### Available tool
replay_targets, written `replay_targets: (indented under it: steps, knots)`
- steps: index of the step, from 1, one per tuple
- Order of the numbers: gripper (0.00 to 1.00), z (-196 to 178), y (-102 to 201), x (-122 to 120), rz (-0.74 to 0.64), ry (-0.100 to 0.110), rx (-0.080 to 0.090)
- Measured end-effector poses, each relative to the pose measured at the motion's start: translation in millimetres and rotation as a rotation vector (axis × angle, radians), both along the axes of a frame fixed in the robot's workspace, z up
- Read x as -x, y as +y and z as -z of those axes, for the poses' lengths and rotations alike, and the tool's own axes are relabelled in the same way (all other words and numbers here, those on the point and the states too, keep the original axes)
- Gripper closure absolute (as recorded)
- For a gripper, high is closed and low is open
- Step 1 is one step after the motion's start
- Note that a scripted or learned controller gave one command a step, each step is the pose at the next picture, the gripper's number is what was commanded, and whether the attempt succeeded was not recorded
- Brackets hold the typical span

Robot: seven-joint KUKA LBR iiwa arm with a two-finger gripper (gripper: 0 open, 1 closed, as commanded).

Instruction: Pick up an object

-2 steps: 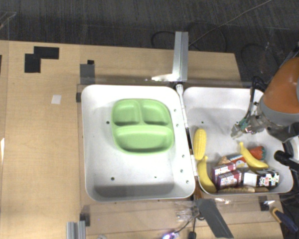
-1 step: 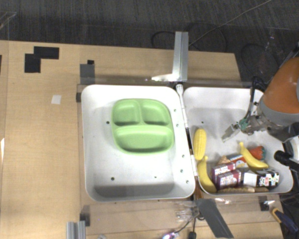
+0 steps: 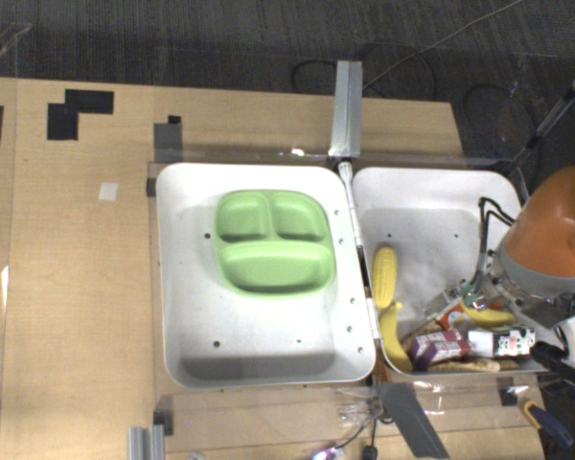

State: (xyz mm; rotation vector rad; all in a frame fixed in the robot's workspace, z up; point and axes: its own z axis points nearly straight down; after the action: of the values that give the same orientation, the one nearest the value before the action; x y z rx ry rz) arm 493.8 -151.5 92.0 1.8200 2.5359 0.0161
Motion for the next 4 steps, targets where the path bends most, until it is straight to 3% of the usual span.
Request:
replay_targets:
  steps: [1,2,3,4]
  knots:
    - [1.0,-11.0,2.0,-2.5,-0.001,-0.003,-0.004]
    - [1.0,0.6,28.7,-22.2,0.267,0.006,-0.003]
    - [0.0,0.3,27.9,-23.6,0.268,0.0,-0.002]
    - [0.0,1.4,7.2,-40.5,0.28,0.007,-0.009]
